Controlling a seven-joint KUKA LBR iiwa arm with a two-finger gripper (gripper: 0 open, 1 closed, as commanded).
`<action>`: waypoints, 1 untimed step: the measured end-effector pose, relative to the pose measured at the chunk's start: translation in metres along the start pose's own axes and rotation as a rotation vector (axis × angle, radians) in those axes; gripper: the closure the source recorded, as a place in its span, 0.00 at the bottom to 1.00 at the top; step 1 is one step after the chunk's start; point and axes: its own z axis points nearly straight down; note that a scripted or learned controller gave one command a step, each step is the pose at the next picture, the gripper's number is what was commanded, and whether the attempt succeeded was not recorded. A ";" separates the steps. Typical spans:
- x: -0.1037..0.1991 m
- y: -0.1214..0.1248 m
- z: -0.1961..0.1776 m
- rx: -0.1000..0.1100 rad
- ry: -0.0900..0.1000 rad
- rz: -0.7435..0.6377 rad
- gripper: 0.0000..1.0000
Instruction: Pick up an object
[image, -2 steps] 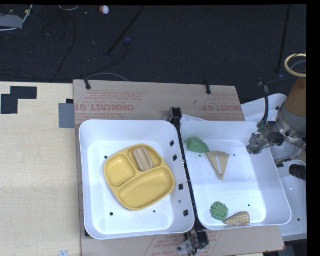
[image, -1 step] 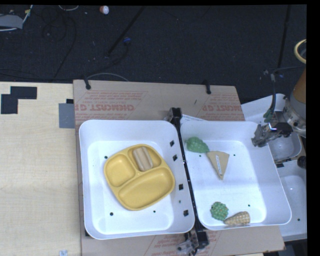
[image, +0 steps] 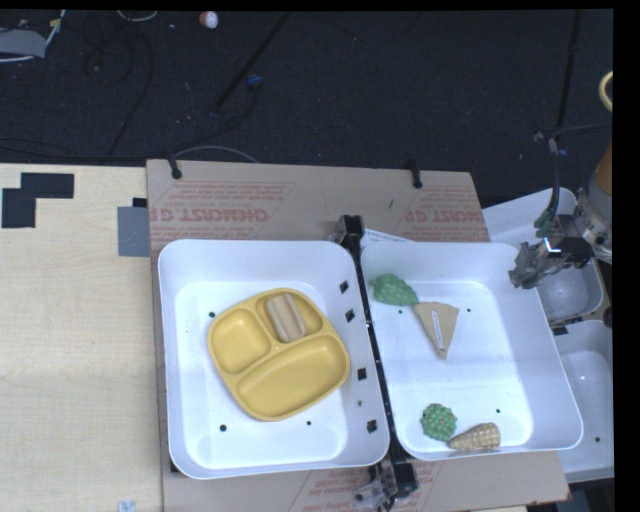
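The right bin (image: 520, 330) holds a green leafy toy (image: 394, 291) at its upper left and a tan wedge (image: 439, 325) beside it. A green broccoli-like piece (image: 438, 422) and a waffle cone (image: 474, 437) lie at its front edge. My gripper (image: 532, 264) hangs at the bin's upper right rim, apart from all of these pieces, at the end of the arm entering from the right. Nothing shows between its fingers.
The left bin (image: 190, 300) holds a yellow divided plate (image: 278, 353) with a tan bread-like piece (image: 288, 317) in one compartment. A black divider (image: 365, 350) runs between the bins. Cardboard (image: 300, 205) lies under both, and a white surface (image: 590, 380) sits to the right.
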 end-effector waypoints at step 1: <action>0.061 -0.007 0.012 0.005 0.002 -0.002 1.00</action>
